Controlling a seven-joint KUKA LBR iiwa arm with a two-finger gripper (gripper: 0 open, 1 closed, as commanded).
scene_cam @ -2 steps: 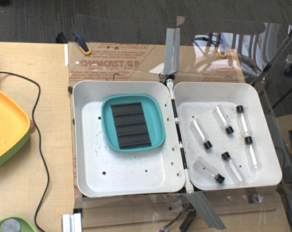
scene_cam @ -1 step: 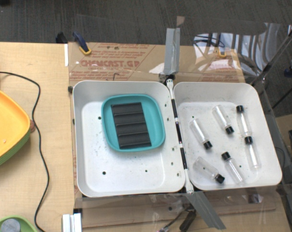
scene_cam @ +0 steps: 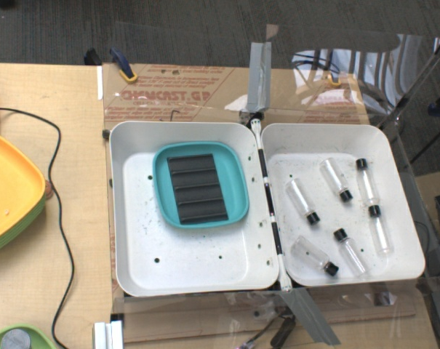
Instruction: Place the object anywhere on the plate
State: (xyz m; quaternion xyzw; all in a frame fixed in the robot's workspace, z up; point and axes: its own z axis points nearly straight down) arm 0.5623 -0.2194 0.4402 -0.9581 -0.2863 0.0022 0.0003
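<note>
Plate in left bin, toward back edge. Vials scattered in right bin. Bins touching, side by side on tabletop.

Clear glossy vials, smooth teal plastic plate

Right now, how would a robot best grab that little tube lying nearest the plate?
Judging by its pose, grip the clear vial across its middle, from straight above. It lies flat and slanted in the right bin, black cap toward the front, with bare floor on both sides.
</note>
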